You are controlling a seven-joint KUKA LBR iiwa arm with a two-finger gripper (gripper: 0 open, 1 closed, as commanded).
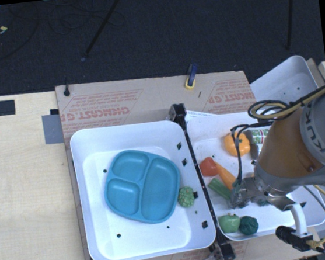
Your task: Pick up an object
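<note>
Claw [239,195] low in the right bin [210,132], tip among the toy food; opening and any hold: cannot tell, wrist hides the tips.

Nearest candidate: green piece [219,186], touching or just left of the claw. Orange carrot-like piece [226,176] just above, red piece [207,165] beyond it.

Judgement: centre on one piece only, descend straight, avoid the carrot alongside.

Count: right bin, six visible pieces incl. orange fruit [236,144] above, pale green piece [230,223] and dark green piece [249,225] below. Left bin [97,223]: one blue divided plate [141,185], one green broccoli [186,197].
</note>
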